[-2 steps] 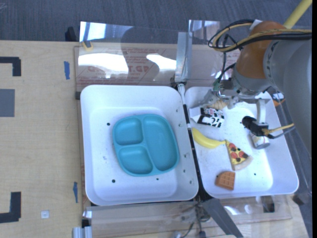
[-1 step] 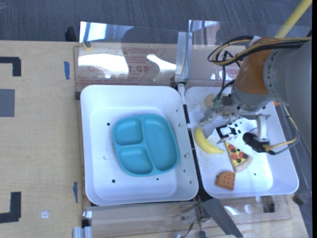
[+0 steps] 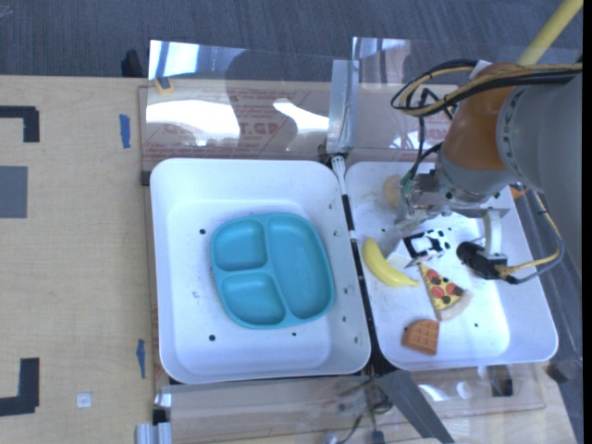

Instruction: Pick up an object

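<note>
Two white bins point(image 3: 176, 202) on a pale wood-grain bench point(image 3: 65, 276), marked with black squares and short blue tape strips. In the left bin, a turquoise divided plate point(image 3: 273, 271), one flat colour, no pattern. In the right bin point(image 3: 527, 336), a yellow banana point(image 3: 387, 266); a pizza slice point(image 3: 444, 291) with yellow cheese, red dots and a tan crust; an orange-brown waffle point(image 3: 421, 337) with a grid pattern; a small pale cream piece point(image 3: 393, 190) near the back. Grey arm point(image 3: 546, 132) with an orange band point(image 3: 474, 128), black and yellow cables looped about it. Dark grey-blue carpet beyond the bench.
</note>
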Controlling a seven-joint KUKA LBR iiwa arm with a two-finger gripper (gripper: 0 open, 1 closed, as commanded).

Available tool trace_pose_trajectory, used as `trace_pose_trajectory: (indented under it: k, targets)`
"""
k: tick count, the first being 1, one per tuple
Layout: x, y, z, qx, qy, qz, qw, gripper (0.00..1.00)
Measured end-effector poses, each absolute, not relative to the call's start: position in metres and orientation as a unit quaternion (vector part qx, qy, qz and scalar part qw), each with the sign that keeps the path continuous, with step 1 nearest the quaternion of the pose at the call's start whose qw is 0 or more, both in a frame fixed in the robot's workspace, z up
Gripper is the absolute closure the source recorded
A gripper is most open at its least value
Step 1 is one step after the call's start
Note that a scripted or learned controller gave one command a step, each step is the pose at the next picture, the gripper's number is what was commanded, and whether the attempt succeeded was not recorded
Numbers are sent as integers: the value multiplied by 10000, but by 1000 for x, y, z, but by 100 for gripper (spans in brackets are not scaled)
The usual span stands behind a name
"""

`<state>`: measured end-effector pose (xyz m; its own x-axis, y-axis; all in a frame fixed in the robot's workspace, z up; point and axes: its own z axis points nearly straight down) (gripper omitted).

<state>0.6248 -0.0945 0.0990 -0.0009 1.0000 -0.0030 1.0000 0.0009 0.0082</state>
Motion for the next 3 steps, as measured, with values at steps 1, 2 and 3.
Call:
trace_pose_trajectory:
  k: [1, 2, 3]
  targets:
    - [624, -95, 98, 7069, 7073, 13, 33, 0]
    - [588, -100, 87, 7070, 7072, 14, 18, 0]
    - [590, -100, 99, 7074, 7068, 33, 47, 100]
